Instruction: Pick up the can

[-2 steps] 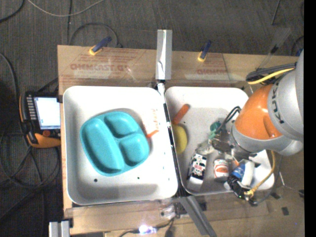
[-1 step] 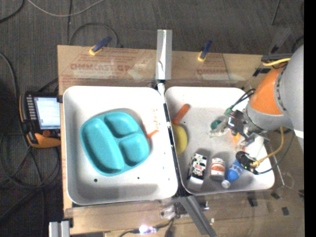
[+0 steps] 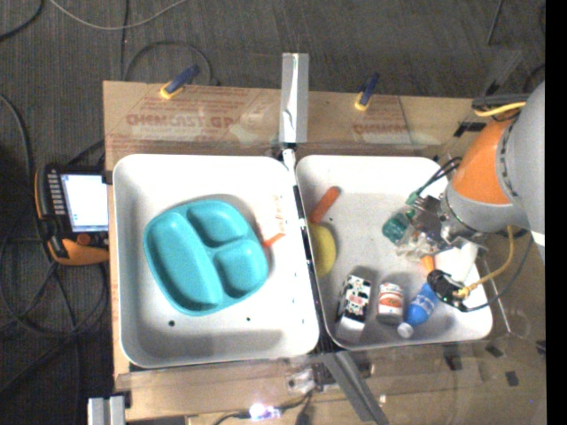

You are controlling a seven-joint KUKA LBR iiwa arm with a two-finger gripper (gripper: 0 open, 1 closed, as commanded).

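The left bin (image 3: 133, 326) holds a large turquoise divided plate (image 3: 208, 255), which lies in its middle. The right bin (image 3: 372, 171) stands just beside it, their rims touching.

The grey arm (image 3: 500, 171) with its orange band comes in over the right edge of the right bin. Its gripper (image 3: 416, 233) hangs above the right part of that bin, among cables and a small green part. How far the jaws are open I cannot tell, and I see nothing held between them.

The can (image 3: 390, 302), white with a red label, stands near the front wall of the right bin. A black and white carton (image 3: 354, 304) is just left of the can, and a blue bottle (image 3: 418, 311) lies just right of it. A yellow thing (image 3: 323, 248) lies against the left wall of the right bin, and an orange carrot-like thing (image 3: 322, 204) lies behind it.
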